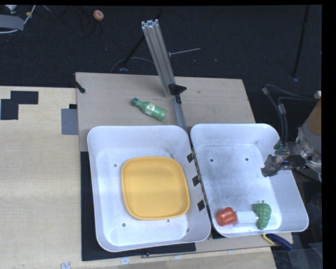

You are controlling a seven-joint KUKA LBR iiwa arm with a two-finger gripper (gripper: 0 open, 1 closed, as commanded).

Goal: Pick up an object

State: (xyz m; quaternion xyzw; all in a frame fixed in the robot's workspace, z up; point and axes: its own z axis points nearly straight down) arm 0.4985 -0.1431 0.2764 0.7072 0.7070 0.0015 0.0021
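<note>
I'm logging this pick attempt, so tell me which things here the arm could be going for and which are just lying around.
Part of the job:
gripper, at the right bin's right rim
red pepper and green broccoli-like toy, in that bin's near corner
yellow plate, in the left bin

Just lying about:
green bottle, on the board behind the bins
metal rail

Two shallow white bins sit side by side on the bench (220, 97), touching along their inner edges, where three small black clips (195, 180) line the seam. The left bin (105, 147) and the right bin (236, 136) rest on a tan board. A slanted metal rail (160, 52) rises from behind the bins, with a black bracket (176, 89) near its base. To the left lies a pale wooden surface (37, 184) with dark cut-outs. Behind, dark carpet (236, 47) carries loose cables and a small orange ball (98, 14).
</note>
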